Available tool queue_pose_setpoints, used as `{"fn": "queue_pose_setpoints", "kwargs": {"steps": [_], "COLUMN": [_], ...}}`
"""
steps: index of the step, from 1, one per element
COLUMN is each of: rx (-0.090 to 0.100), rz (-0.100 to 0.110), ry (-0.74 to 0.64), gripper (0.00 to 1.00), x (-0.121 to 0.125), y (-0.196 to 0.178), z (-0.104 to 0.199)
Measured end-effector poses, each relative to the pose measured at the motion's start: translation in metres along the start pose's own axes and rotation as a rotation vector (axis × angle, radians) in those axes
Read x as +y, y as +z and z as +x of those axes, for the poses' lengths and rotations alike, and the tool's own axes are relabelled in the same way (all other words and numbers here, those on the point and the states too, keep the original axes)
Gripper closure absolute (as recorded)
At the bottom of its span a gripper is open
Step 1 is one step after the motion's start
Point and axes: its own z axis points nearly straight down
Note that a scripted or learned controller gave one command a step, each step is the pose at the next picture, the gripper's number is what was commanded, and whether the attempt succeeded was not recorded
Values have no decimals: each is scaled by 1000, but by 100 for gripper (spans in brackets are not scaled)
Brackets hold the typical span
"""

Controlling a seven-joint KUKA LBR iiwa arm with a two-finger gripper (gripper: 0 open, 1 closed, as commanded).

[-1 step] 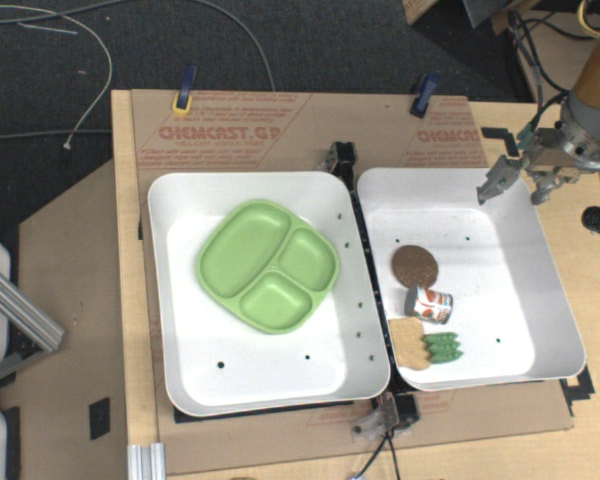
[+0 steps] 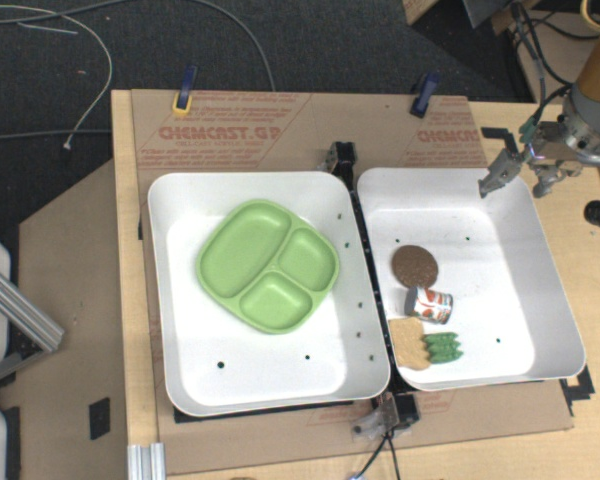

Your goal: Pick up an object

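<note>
Nothing picked yet: pincer [image 2: 520,175] hangs spread open and empty over the right bin's [image 2: 500,298] far edge, well apart from brown disc [image 2: 415,264], can [image 2: 431,306], cracker [image 2: 407,342], green toy [image 2: 442,347] clustered near-left.

You have two white bins: a left bin [image 2: 180,363] and a right bin [image 2: 520,308]. The left one holds one green tray [image 2: 268,265]. The right one holds four small things: one brown disc [image 2: 415,264], one can [image 2: 432,306], one tan slab [image 2: 408,342] and one green toy [image 2: 442,347].
</note>
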Motion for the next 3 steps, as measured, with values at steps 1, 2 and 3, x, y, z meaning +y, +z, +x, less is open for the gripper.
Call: {"fn": "queue_pose_setpoints", "kwargs": {"steps": [1, 2, 3], "rx": [2, 2, 1], "rz": [5, 5, 3], "ry": [-1, 0, -1], "gripper": [0, 0, 0], "x": [4, -2, -2], "y": [59, 121, 146], "z": [7, 8, 9]}}
